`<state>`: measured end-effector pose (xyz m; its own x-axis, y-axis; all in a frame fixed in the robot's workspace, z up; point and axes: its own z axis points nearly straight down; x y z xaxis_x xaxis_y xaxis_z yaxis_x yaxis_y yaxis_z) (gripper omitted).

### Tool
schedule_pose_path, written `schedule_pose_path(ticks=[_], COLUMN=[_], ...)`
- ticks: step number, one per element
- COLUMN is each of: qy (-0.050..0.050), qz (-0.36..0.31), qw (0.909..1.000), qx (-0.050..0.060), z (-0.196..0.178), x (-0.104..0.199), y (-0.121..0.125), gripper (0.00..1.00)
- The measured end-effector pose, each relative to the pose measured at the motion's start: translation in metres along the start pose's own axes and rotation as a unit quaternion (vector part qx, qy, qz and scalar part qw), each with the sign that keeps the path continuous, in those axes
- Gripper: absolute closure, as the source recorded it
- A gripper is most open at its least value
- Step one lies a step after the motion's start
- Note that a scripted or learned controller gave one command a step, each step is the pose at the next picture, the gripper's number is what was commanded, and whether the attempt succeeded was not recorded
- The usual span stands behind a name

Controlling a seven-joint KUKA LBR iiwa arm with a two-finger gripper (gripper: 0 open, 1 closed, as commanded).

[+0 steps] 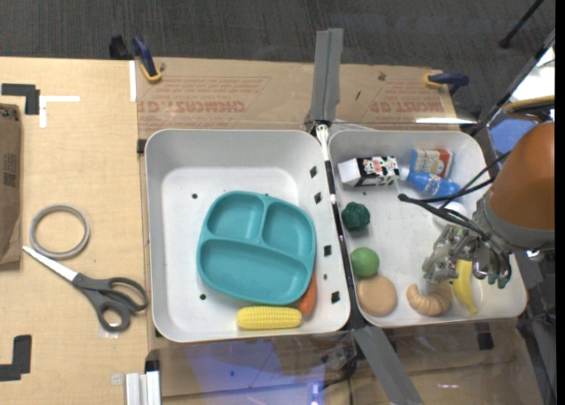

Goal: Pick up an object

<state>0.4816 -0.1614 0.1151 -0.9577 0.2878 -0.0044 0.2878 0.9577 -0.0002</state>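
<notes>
In right bin | pincer (439, 273) over croissant (430, 301) (beside banana (464, 286)) | grip unclear

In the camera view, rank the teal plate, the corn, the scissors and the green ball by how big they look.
1. teal plate
2. scissors
3. corn
4. green ball
The scissors and the corn are fairly close in length.

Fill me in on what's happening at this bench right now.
The grey arm reaches into the right bin from the right, its gripper low over the croissant, next to a banana. Nothing is visibly held yet. Also in that bin are a peach-coloured ball, a green ball, a dark green piece, a small carton and a blue bottle. The left bin has a teal plate and corn.
</notes>
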Motion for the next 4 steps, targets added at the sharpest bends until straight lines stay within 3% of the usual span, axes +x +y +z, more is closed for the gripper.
schedule_pose_path(ticks=[1,2,3,4], qy=[0.001,0.002,0.001,0.002], qz=[-0.019,0.126,0.213,0.19], qw=[0.9998,0.992,0.977,0.9817], qx=[-0.001,0.0,0.001,0.001], z=[0.023,0.023,0.024,0.023], x=[-0.075,-0.006,-0.073,-0.032], y=[0.039,0.058,0.062,0.041], gripper=[0.0,0.0,0.0,0.0])
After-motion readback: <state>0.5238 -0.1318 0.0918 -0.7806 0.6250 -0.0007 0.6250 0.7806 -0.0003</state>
